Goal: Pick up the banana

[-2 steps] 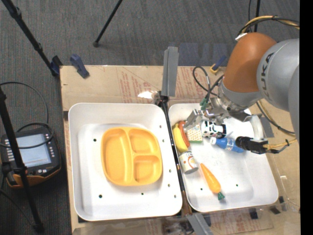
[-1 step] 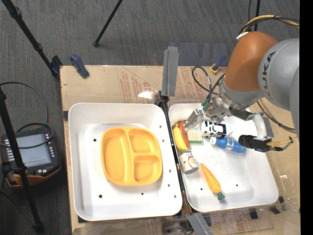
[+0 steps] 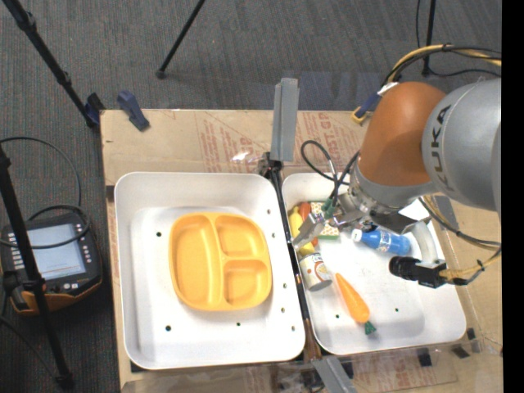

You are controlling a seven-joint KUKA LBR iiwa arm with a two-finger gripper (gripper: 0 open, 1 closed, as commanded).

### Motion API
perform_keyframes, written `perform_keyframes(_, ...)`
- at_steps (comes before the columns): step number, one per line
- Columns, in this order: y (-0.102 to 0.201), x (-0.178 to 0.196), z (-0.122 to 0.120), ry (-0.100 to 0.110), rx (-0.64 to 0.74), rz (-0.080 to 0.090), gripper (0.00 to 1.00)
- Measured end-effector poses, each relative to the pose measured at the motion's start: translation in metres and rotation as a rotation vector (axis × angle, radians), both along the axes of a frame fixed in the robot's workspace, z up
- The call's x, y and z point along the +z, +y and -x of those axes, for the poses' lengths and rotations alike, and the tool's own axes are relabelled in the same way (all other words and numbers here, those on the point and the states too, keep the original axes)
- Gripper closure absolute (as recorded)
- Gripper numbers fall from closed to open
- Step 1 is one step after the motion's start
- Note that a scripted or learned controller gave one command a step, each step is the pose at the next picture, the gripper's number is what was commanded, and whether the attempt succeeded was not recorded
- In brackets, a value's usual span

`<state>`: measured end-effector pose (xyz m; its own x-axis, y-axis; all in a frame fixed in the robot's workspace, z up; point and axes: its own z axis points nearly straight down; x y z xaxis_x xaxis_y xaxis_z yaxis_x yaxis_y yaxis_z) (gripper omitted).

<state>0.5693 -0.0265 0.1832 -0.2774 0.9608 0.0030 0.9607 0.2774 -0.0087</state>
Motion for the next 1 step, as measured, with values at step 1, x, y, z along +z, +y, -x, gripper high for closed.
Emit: perform_keyframes(1,0.0327,0.0104,0.048,0.003,-0.246,0.003,0.0)
